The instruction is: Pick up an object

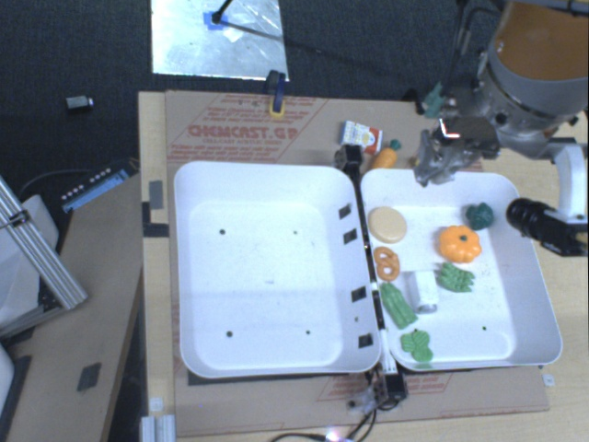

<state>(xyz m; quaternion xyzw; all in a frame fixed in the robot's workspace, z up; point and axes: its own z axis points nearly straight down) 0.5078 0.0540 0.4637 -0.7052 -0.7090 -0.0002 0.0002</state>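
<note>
My gripper hangs over the far edge of the right bin, above its back rim. Nothing shows between its fingers. In the right bin lie a tan round cookie, an orange pumpkin, a dark green piece, a pretzel, a leafy green piece, a green cucumber, a clear white piece and a green broccoli-like piece. The cookie is the nearest to the gripper, below and left of it.
The left bin stands beside the right one. Behind the bins, on the cardboard, lie a small carrot, a white and red packet and a blue and yellow clamp. A metal sheet lies further back.
</note>
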